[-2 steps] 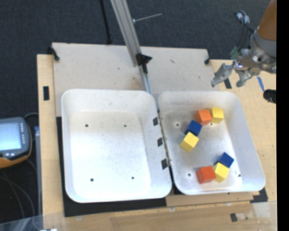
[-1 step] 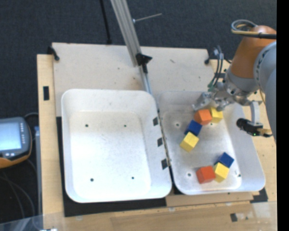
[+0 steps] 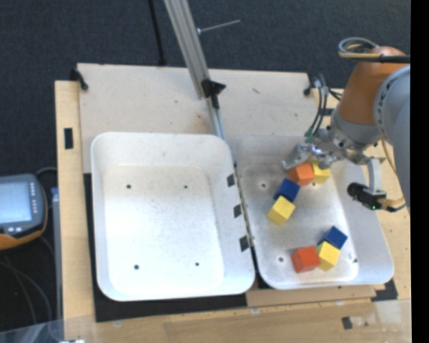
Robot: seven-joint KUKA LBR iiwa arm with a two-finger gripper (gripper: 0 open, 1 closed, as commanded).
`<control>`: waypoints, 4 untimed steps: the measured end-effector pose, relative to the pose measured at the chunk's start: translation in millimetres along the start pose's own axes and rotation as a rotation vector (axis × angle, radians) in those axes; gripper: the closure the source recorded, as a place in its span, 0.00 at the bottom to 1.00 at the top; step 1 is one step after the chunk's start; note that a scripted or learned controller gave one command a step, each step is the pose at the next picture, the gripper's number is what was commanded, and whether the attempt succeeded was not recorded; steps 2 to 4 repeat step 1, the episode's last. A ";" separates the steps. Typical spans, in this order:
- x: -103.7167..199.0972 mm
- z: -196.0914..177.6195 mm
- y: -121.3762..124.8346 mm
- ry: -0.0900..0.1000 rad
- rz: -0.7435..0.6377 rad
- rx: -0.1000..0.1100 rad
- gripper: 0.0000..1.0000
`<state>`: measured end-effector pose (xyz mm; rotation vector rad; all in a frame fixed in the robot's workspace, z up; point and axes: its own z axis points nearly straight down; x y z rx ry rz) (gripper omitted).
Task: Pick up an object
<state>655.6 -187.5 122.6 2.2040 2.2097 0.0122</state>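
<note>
Gripper (image 3: 309, 156): low in the right bin (image 3: 357, 213), at its top end; I cannot tell its state.
Orange block (image 3: 301, 172): just under the gripper, touching a yellow block (image 3: 320, 175).
Feel: looks small, hard and light, with flat sides good to pinch.
In the way: the yellow block presses close on one side; a blue block (image 3: 288, 189) sits just below.
Others: more blocks (image 3: 318, 252) lie well apart, near the front.
Left bin (image 3: 100, 191): beside it.

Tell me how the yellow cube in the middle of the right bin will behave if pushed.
The yellow cube looks rigid and flat-faced, so it should slide, not roll. It touches the blue cube, which would likely shift too. It sits skewed, so it may turn.
</note>
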 end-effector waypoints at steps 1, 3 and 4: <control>3.2 1.8 -1.7 0.001 0.001 -0.001 0.00; 3.2 1.8 -1.7 0.001 0.001 -0.001 0.00; 3.2 1.8 -1.7 0.001 0.001 -0.001 0.00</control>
